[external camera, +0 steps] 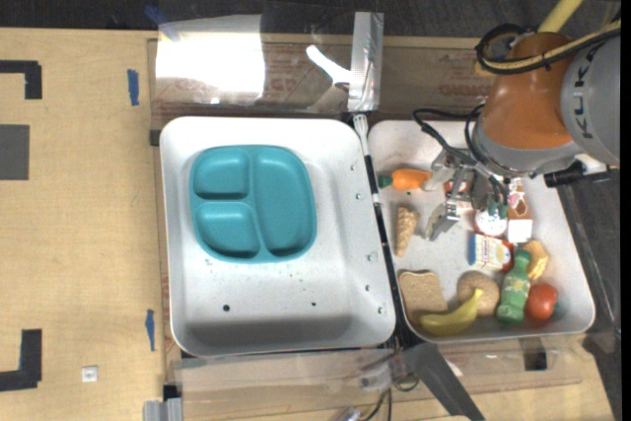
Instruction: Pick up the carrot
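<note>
Banana (450, 315) front | carrot (408, 178) just left of claw (449, 209)

A robotics lab: a KUKA arm (552, 104) over taped white bins (271, 311) on a plywood bench (79, 242).

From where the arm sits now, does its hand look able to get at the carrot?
Probably yes. The carrot lies alone near the right bin's upper left, with bare floor around it, and the hand hangs just beside it.
</note>
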You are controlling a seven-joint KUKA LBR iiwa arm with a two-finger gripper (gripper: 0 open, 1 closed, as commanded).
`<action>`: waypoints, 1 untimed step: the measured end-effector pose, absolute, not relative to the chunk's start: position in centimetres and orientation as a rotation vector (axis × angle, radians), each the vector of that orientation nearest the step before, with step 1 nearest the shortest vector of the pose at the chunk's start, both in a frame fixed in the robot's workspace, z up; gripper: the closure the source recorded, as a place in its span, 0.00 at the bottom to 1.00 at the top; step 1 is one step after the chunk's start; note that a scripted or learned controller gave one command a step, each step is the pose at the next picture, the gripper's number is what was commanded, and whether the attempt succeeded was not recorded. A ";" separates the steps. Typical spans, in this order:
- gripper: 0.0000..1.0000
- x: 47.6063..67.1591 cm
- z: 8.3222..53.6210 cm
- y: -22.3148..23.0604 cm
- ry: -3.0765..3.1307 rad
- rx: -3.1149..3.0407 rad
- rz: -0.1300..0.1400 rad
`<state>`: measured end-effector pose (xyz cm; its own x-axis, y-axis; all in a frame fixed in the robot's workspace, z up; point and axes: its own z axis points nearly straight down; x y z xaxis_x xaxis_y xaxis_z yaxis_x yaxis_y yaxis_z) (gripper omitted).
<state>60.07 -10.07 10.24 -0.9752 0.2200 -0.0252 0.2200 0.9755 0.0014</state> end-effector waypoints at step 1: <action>0.00 62.7 19.2 -7.8 3.120 0.154 0.000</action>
